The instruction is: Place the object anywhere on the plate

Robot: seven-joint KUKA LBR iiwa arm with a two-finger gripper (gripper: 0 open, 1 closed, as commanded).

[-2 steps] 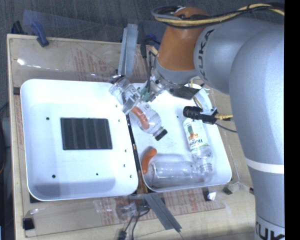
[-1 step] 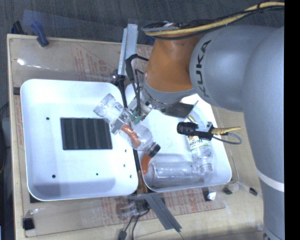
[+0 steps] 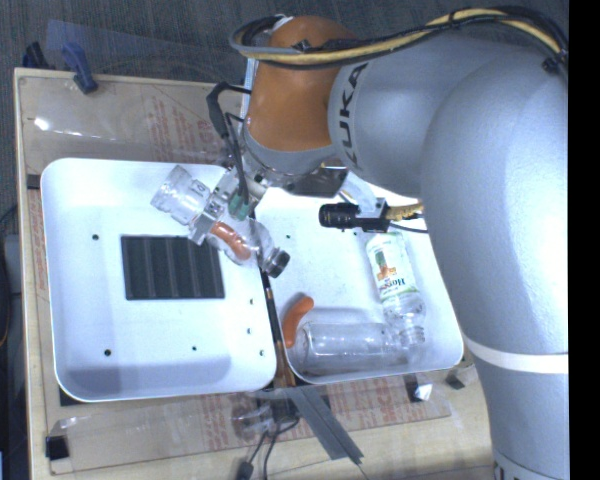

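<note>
You are looking at the arm (image 3: pixel 450 128) reaching in from the right, with its end effector (image 3: pixel 218 218) hanging over the upper right part of the left bin (image 3: pixel 80 348). You cannot tell whether the end effector is spread or pressed together; the view is too cluttered there. A small orange object (image 3: pixel 230 241) is lying just below and to the right of the end effector, near the wall where the two bins meet; you cannot tell whether the two are touching. The dark ribbed plate (image 3: pixel 173 266) is sitting on the floor of the left bin, just left of that object and apart from it. A clear plastic piece (image 3: pixel 183 193) is showing just up and left of the end effector. In the right bin (image 3: pixel 440 353), a labelled bottle (image 3: pixel 392 278), a clear bottle (image 3: pixel 355 340) and a second orange piece (image 3: pixel 297 316) are lying.
</note>
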